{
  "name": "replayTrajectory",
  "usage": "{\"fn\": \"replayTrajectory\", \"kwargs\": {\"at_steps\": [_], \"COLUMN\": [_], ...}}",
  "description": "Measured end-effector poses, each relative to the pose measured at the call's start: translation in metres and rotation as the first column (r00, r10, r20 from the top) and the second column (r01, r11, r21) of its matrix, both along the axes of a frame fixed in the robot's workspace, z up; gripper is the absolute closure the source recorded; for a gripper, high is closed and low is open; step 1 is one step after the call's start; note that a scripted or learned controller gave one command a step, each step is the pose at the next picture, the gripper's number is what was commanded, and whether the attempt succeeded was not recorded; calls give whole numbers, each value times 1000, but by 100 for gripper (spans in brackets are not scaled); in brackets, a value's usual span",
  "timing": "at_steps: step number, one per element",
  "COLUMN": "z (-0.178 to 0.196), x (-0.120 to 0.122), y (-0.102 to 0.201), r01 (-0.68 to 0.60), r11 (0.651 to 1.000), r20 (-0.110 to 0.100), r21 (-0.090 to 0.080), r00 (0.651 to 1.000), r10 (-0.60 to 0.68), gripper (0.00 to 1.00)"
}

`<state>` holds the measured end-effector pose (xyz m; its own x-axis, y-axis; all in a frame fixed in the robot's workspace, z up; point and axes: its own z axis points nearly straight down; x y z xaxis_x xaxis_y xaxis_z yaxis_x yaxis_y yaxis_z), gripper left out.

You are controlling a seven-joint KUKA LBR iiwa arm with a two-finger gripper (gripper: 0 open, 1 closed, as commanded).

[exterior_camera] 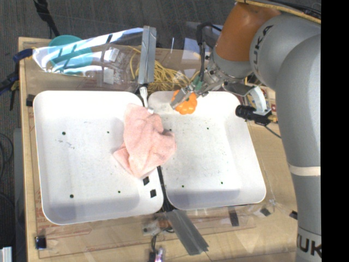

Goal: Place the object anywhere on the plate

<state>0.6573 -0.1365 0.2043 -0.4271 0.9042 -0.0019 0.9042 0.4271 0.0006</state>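
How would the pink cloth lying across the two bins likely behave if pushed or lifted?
The pink cloth looks crumpled and folded, so it is probably floppy and would droop when lifted. It drapes over the bins' shared rim, so a push would likely bunch it rather than slide it whole.

The arm (294, 108) is a thick, smooth tube of matte grey segments, with a broad orange band (242, 29) above the wrist. Dark "KUKA" lettering (262, 45) runs beside the band, and a pale seam ring (304, 170) circles the lower segment. Black cables (203, 42) run along the wrist.

Pink cloth (145, 140) hides the bins' shared rims (159, 182)
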Motion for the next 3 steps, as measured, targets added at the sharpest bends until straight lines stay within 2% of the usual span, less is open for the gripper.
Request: {"fn": "replayTrajectory", "kwargs": {"at_steps": [1, 2, 3], "z": [73, 76, 107], "x": [-73, -131, -181], "y": [45, 88, 140], "r01": [270, 339, 381], "r11": [963, 941, 925], "r20": [-5, -4, -4], "r21": [1, 0, 1], "r00": [963, 941, 925], "r10": [-270, -339, -381], "gripper": [100, 100, 100]}}
